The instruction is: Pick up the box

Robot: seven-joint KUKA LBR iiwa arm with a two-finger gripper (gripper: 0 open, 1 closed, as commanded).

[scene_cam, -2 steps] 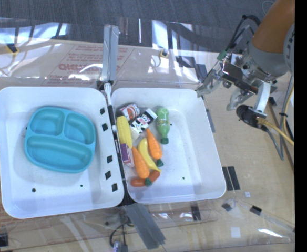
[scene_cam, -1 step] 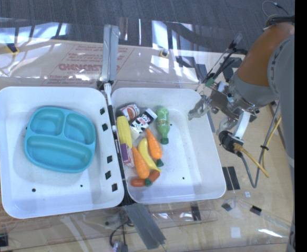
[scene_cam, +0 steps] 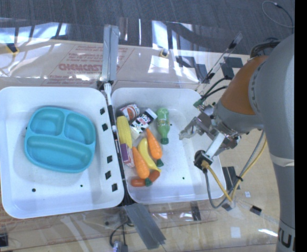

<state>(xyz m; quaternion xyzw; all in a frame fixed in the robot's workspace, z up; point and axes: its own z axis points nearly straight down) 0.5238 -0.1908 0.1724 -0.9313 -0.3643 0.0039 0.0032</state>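
Risk of grabbing a neighbour instead: box (scene_cam: 143,121) just left of the green bottle (scene_cam: 162,124), crowded by can (scene_cam: 130,111) and corn (scene_cam: 123,132), gripper (scene_cam: 189,132) to that bottle's right, its opening impossible to tell.

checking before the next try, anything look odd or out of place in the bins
Nothing spilled or damaged. The toys in the right bin are heaped toward its left wall, the small box tilted among them.
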